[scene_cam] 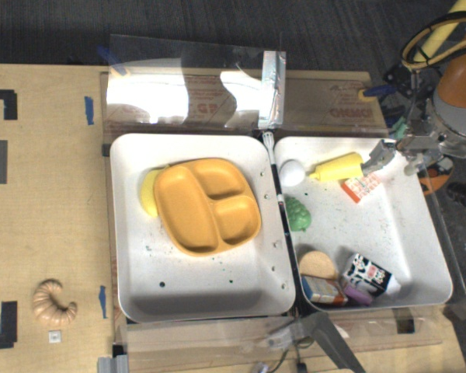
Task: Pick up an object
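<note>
Although the task names no single object, the nearest candidates lie in the right bin (419, 231), where the hand (387, 152) hangs over the upper right corner. Whether the hand is spread or closed cannot be told at this slant, and nothing is seen gripped in it. Just below it lies a red and white packet (362, 187); just to its left a yellow bottle (335, 166) rests on its side, long axis running left to right with a slight rise toward the hand, white cap (291, 172) at the far end. A green lump (298, 214) sits lower left. A tan piece (318, 265) and a black and white carton (368, 274) crowd the near edge, well apart from the hand. An orange divided tray (207, 204) occupies the left bin (132, 208). A curled brown object (54, 302) lies on the desk (39, 208). Judged from this layout, the bottle or packet demands the shortest reach.
</note>
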`<state>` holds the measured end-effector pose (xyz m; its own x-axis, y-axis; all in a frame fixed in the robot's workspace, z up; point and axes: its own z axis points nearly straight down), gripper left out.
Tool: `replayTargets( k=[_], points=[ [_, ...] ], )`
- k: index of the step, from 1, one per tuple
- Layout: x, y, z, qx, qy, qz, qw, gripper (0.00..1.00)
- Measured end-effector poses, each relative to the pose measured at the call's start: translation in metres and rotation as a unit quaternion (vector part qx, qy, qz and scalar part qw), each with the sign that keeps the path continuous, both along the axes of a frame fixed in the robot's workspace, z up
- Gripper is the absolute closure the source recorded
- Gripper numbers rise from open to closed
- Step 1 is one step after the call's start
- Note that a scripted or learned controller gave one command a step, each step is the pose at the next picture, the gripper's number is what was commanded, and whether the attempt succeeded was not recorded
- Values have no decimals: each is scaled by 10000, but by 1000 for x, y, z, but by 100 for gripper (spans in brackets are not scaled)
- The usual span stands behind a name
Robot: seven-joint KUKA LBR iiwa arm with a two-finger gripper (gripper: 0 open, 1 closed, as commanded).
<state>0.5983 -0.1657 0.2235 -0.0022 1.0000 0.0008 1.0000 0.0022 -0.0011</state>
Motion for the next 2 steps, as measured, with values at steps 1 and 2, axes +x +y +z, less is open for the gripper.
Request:
replayTargets(
  k=[1, 2],
  points=[
    [-41, 61, -124, 6, 50, -93, 9999, 0],
    [-85, -12, -136, -18, -22, 92, 10000, 0]
  ],
)
